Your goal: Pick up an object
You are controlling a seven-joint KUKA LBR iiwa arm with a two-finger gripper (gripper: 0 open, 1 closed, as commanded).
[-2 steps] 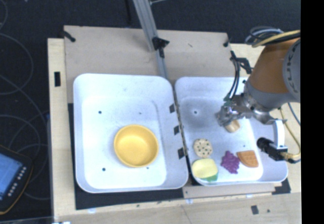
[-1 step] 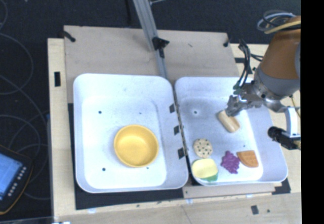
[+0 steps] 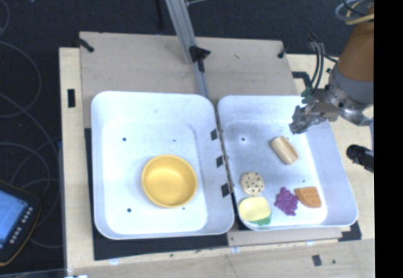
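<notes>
Left bin (image 3: 113,113): one yellow bowl (image 3: 169,180). Right bin (image 3: 334,163): tan cylinder (image 3: 284,150), speckled cookie (image 3: 252,183), purple grapes (image 3: 287,200), orange wedge (image 3: 308,197), yellow-green cup (image 3: 255,211). My gripper (image 3: 301,123): above the right bin, near the cylinder; grip state, cannot tell.

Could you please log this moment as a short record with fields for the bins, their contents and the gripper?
left bin: holds a yellow bowl, upright
right bin: holds a tan cylinder, a dotted cookie, a purple grape bunch, an orange wedge and a yellow-green round piece
gripper: above the right bin's far right part, just up from the tan cylinder; finger state unclear
held object: none seen
arm: enters from the view's right
</notes>
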